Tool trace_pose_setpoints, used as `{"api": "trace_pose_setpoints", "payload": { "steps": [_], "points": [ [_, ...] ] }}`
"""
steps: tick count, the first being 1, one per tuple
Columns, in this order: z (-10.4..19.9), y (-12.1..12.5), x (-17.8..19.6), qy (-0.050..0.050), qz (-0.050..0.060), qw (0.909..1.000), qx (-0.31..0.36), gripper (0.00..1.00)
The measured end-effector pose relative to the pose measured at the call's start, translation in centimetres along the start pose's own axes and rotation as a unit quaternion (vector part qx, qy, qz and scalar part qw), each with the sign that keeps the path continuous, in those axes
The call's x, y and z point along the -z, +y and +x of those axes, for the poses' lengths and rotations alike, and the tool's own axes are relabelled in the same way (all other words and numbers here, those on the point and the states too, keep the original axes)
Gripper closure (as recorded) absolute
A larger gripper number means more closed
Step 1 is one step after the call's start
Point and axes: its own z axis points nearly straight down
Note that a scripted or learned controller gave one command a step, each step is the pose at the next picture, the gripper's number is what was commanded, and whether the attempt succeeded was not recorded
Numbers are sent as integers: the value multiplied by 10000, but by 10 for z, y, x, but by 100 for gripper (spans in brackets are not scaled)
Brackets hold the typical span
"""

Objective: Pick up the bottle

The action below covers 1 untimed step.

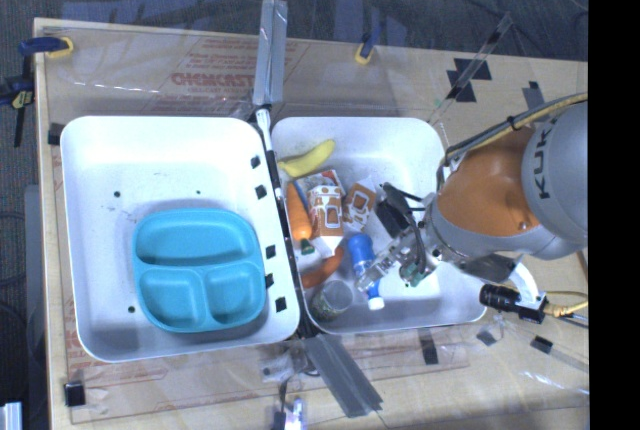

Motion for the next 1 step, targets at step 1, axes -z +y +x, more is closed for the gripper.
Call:
{"api": "trace_pose_setpoints", "payload": {
  "steps": [1],
  "points": [
    [-39, 81, 20, -20, -8, 9989, 467, 100]
  ]
}}
